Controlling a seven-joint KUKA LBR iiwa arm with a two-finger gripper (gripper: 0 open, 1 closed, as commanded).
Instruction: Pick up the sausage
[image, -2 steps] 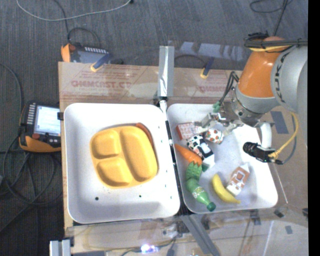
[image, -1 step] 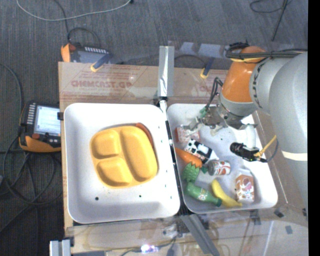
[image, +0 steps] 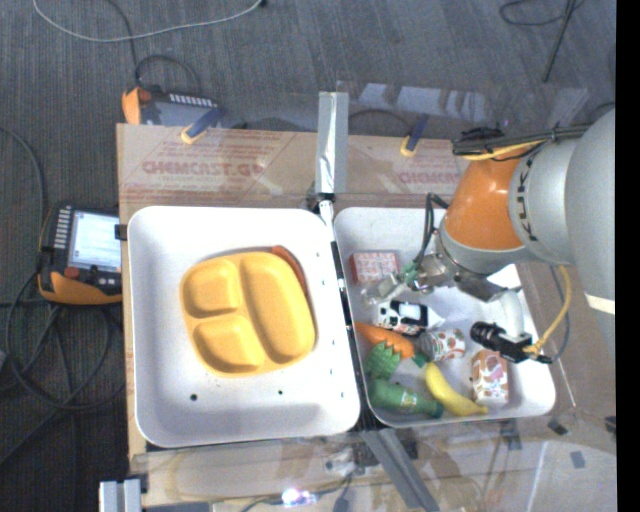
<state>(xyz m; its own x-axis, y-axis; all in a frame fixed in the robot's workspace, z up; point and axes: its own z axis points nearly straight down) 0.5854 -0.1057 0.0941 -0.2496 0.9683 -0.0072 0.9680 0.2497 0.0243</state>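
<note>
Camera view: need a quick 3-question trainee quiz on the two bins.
1. True or false: the carrot lies in the right bin.
2. Which lies nearest the view's bottom edge? A pink box, B banana, C toy cow.
3. Fill in: the reddish sausage-like piece peeking from behind the yellow tray is in the ___ bin.
Key: 1 true; 2 B; 3 left.

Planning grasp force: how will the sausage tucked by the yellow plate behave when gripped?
The sausage looks rounded and smooth, so it probably rolls or slips. It is likely a light plastic toy, like the banana. It lies against the yellow plate, mostly hidden, so pushing may wedge it.
</note>
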